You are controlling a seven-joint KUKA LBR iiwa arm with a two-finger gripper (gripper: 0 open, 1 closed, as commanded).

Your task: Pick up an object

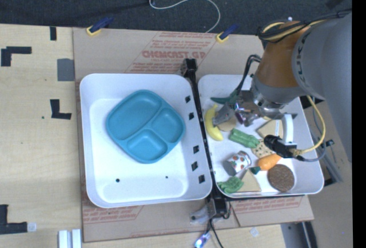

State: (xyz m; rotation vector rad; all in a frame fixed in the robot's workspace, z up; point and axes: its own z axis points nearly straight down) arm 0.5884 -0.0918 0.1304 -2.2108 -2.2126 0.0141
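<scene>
While your arm reaches in from the right, the gripper is parked low over the far left part of the right bin, right above the clutter there. You can't really tell how the hand is set from this angle, since the wrist hides most of it, so I can't tell if anything is pinched. Just beside it on the left sits a yellow banana, curved along the bin's left wall. Slightly nearer you've got a green pickle-looking piece, then a small grey and white toy, an orange carrot and a brown round cookie toward the near right corner (all plastic play food by the look of it). A green leafy bit lies at the near left corner. Over in the left bin, a blue divided plate sits alone, well apart from the gripper.
</scene>
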